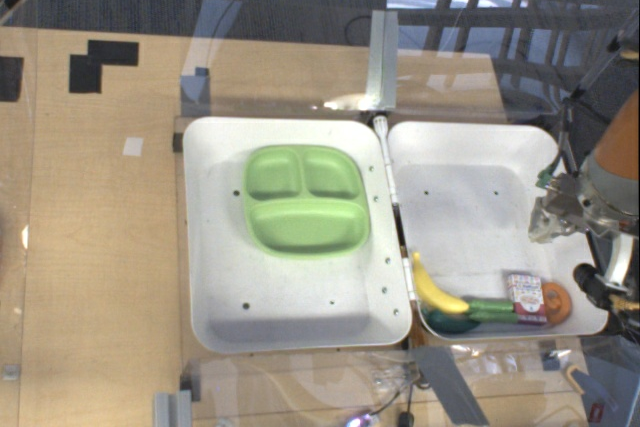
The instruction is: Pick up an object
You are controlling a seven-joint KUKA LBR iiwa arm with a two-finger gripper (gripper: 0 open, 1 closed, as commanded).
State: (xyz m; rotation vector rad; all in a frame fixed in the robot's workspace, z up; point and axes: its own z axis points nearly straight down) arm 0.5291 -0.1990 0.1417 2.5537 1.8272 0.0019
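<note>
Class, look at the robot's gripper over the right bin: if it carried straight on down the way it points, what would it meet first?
Probably the bare floor of the right white bin, since the metal two-finger gripper hangs above its right side, apart from the objects along the near edge; depth is uncertain.

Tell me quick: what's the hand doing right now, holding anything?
Hand: over the right bin's right edge, nothing visibly held; open or closed cannot be told.

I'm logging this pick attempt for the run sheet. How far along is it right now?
Nothing looks picked yet. The banana, the green item, the small carton and the orange item all lie along the near edge of the right bin. In hand: the gripper hangs over that bin's right side, apart from them. Left: descend, grasp one, lift. The green divided plate sits in the left bin.
</note>
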